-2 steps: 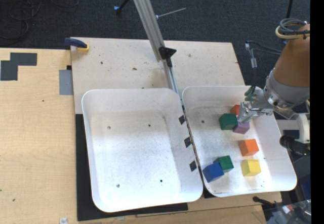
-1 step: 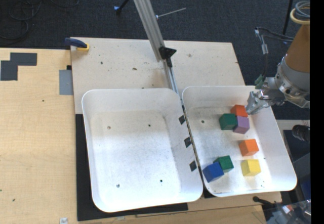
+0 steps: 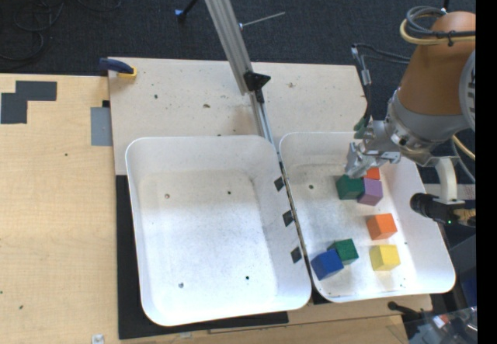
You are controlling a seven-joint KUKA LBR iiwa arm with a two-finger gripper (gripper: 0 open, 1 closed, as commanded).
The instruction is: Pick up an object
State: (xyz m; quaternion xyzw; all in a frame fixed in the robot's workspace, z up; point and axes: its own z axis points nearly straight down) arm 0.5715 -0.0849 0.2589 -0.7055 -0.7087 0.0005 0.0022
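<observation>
The right bin (image 3: 435,276) holds several small blocks. A dark green block (image 3: 349,188) lies near its middle, with a purple block (image 3: 373,192) touching its right side and a red-orange piece (image 3: 373,174) just behind that. My gripper (image 3: 358,166) hangs low directly over the dark green block's top edge. Further forward lie an orange block (image 3: 381,225), a yellow block (image 3: 384,257), a small green block (image 3: 344,250) and a blue block (image 3: 327,264).
The left bin (image 3: 144,179) sits beside the right one, sharing a central wall with black clips (image 3: 286,217). A slanted aluminium bar (image 3: 229,32) rises behind the bins. A blue-and-yellow clamp (image 3: 118,67) lies at the board's far left corner.
</observation>
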